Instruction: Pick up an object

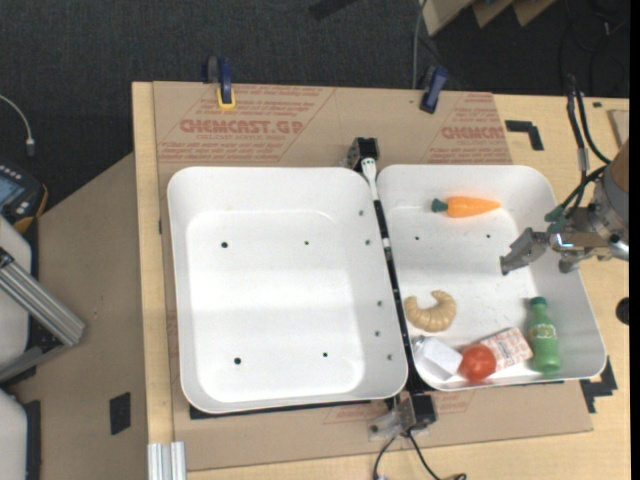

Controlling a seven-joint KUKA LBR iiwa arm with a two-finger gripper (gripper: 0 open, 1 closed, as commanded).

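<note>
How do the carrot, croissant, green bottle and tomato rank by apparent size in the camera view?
Largest to smallest:
1. green bottle, carrot and croissant: too alike to rank
2. tomato, the smallest, though partly overlapping a packet

Two white bins (270,183), one carrot (467,206), one croissant (432,311), one green bottle (543,337), one tomato (478,363)

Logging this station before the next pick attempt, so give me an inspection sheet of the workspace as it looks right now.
Surface: cardboard-covered bench bearing left bin and right bin.
Job's things: carrot, croissant, green bottle, tomato, all in right bin.
Clutter: white packet beside tomato.
Grippers: gripper above right bin, holding nothing.
Cables: black cable at right.
Surroundings: clamps on bench's far edge.
</note>
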